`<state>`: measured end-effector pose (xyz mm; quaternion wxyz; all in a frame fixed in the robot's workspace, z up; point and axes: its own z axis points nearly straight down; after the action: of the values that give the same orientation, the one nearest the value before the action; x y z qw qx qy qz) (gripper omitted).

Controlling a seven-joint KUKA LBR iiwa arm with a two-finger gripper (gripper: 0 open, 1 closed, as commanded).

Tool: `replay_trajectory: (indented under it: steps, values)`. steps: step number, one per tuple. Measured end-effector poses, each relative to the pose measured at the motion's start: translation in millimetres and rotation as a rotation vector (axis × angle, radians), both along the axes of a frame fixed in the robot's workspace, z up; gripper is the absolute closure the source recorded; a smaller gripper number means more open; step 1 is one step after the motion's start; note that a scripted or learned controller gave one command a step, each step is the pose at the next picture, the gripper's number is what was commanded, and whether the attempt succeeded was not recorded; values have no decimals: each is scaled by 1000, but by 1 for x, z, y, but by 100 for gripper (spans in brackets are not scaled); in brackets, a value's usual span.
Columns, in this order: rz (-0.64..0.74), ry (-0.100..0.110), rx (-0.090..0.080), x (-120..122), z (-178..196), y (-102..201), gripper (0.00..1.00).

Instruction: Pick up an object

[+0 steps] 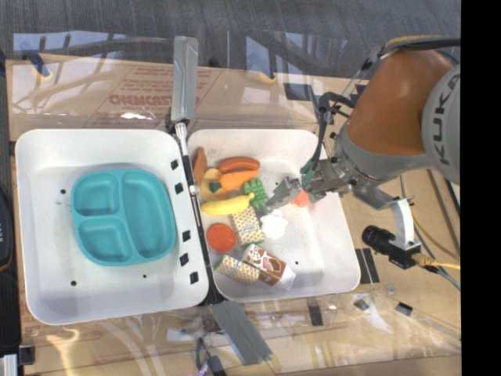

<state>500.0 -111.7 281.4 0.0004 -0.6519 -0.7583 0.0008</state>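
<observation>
Toy food (235,198) lies heaped in the right bin (333,241), beside a teal divided tray (124,215) in the left bin (35,225). Over the pile's right edge, the gripper (291,193) hangs low; whether it is parted or grasping anything cannot be told.

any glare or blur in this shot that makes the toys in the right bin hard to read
Camera view: bright streaky reflections on the clear sheeting around the bins, not over the toys; the banana and tomato read sharp; the white piece washes into the white floor; the pincer is slightly soft against the clutter, so its fingers are unclear.
</observation>
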Motion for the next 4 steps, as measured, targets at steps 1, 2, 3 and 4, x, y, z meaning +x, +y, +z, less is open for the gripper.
replay_trajectory:
  steps: [1,2,3,4]
  values:
    - [-54,-14,0,34,-152,-4,0]
    - [-38,2,1,33,-190,-19,0]
    - [-66,-3,1,99,-88,24,0]
    - [86,-1,0,135,-89,43,0]
